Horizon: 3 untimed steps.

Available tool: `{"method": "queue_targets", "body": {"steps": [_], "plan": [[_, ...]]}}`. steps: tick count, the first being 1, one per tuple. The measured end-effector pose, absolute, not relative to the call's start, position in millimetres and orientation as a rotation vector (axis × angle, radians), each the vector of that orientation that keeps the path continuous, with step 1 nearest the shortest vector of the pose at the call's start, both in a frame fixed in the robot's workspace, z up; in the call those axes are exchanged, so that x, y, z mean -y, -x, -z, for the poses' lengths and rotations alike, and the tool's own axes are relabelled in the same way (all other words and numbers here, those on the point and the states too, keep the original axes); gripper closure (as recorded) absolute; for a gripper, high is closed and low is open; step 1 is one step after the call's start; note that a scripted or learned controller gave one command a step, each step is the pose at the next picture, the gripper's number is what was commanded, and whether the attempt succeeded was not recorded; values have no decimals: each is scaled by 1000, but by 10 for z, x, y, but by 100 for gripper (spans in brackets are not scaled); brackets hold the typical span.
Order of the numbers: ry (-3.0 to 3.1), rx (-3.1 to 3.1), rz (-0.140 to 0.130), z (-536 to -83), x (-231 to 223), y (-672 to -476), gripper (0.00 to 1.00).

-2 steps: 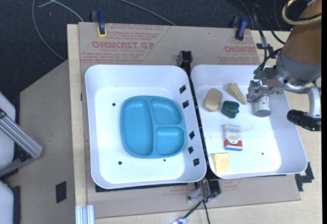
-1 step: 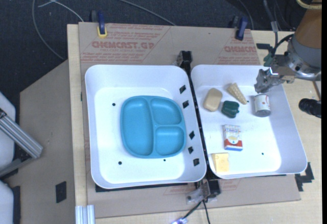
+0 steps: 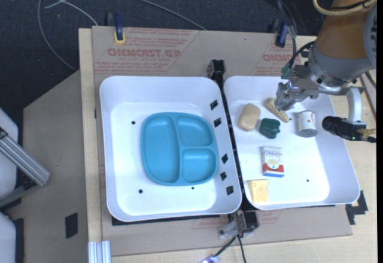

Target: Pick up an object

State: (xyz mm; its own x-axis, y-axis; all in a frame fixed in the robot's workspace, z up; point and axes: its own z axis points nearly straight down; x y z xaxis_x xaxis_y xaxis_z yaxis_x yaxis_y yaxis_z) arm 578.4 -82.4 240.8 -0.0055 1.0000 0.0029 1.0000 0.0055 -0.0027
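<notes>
The gripper (image 3: 286, 100) is seen lowered into the right bin (image 3: 335, 178), just above a green object (image 3: 269, 128). Whether anything is gripped cannot be told.

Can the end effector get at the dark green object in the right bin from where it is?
Probably yes. The end effector hovers just up and right of the dark green object, which lies uncovered, though the tan block sits close beside it.

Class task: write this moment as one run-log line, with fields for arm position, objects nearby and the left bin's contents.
arm: gripper low over right bin | nearby: tan block, dark green object, small can | left bin: blue divided plate
</notes>
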Motion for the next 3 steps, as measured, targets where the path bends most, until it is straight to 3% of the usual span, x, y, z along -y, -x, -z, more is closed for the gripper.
{"method": "queue_targets", "body": {"steps": [1,3], "plan": [[2214,2228,5,-2428,258,-5924,100],[2211,2225,-2,-2170,-896,-5951,100]]}}
